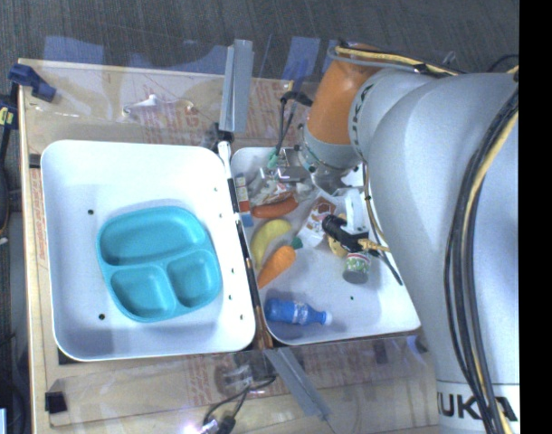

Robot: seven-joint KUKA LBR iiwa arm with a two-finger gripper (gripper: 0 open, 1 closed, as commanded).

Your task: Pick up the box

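One box is wanted and none is lifted: I judge the pick to be in its approach, with the grasp, the lift and the carry clear all left to do. The gripper [288, 168] hangs low over the right bin [394, 310], up the view from the carrot [277, 264] and just past the red sausage [274, 209]. The arm's orange band and grey bulk cover much of it, so whether it is open or closed I cannot tell, and nothing shows as held.

The likeliest box [242, 191] is a small printed pack up and to the left of the carrot, standing against the bin's left wall. A second pale printed piece [323, 213] lies up and to the right of the carrot, and I cannot tell for sure which of them is meant. A yellow fruit [270, 236] touches the carrot's upper side, and a blue bottle [294, 313] lies below it.

Left of the carrot, across the wall, the left bin [68, 242] holds a teal divided plate [158, 262]. Both bins sit on a pale wooden bench [122, 98] under clear sheeting, with dark carpet [167, 7] beyond its far edge.
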